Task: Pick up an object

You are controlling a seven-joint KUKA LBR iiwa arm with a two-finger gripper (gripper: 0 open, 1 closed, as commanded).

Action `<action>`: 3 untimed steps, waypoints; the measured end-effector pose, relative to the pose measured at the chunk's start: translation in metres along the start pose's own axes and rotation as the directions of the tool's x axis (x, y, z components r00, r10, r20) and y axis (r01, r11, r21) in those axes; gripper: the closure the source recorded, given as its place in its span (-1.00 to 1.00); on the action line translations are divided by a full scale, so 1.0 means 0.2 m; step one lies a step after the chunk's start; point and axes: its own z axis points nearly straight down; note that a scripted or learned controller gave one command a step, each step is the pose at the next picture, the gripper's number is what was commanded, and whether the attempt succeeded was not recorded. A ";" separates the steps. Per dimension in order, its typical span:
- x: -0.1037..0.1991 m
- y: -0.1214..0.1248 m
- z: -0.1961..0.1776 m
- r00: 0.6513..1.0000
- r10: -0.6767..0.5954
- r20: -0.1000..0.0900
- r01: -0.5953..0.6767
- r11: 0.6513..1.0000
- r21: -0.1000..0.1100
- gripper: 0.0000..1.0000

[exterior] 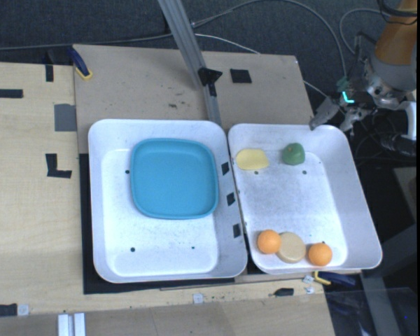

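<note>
status: pick not yet made. the gripper hangs at the far right corner of the right bin, just outside its rim; its fingers look slightly apart, with nothing between them.

candidate objects all lie in the right bin — a green ball and a yellow piece at the far end, near each other but apart; at the near end, an orange ball, a beige disc and a second orange ball in a row, the disc touching at least the first ball. the left bin holds a blue plate.

judgement: nearest target is the green ball. remaining — move over an object, descend, close, lift. the crowded near-end row would be the harder grasp.
</note>
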 end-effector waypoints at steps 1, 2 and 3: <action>0.00 0.00 0.00 1.000 0.000 0.000 0.000 1.000 0.000 -1.00; 0.02 0.00 0.22 1.000 0.000 -0.001 0.000 1.000 0.003 -1.00; 0.06 0.02 0.52 1.000 0.000 -0.001 0.000 1.000 0.004 -1.00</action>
